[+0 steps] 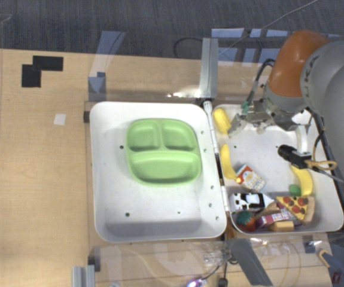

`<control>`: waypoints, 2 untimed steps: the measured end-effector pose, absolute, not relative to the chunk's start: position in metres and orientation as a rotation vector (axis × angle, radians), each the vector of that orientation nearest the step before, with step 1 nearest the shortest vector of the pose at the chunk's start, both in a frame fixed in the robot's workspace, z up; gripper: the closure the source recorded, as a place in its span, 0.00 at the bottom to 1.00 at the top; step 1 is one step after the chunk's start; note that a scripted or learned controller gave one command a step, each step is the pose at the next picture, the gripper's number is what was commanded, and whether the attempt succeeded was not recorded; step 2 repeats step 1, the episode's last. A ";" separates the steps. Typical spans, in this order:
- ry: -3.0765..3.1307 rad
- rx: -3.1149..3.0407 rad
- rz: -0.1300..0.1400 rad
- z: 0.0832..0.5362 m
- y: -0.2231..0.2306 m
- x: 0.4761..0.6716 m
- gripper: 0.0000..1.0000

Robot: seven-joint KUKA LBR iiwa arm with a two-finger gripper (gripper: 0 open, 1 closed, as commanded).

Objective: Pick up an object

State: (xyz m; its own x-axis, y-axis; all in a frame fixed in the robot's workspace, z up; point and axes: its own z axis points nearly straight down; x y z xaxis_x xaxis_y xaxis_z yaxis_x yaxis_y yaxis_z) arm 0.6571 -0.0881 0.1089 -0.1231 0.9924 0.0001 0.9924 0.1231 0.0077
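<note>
The right bin (267,137) holds several small things. A yellow banana (221,119) lies at its far left corner, and a second yellow piece (224,160) lies along the left wall. My gripper (237,124) hangs low over the far part of this bin, just right of the first banana, and I see nothing held in it. Toward the near side lie a small red and white carton (250,177), a black and white toy (249,201), a pizza slice (295,207) and another banana (305,182).
The left bin (109,208) holds a green divided plate (162,150). A metal divider (215,160) separates the two bins. Red and brown items (267,221) crowd the near edge of the right bin. The grey arm (333,82) covers the bin's far right corner.
</note>
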 end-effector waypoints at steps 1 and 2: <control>2.329 2.094 0.015 0.090 -0.091 0.605 0.00; 2.329 2.094 0.015 0.090 -0.091 0.605 0.00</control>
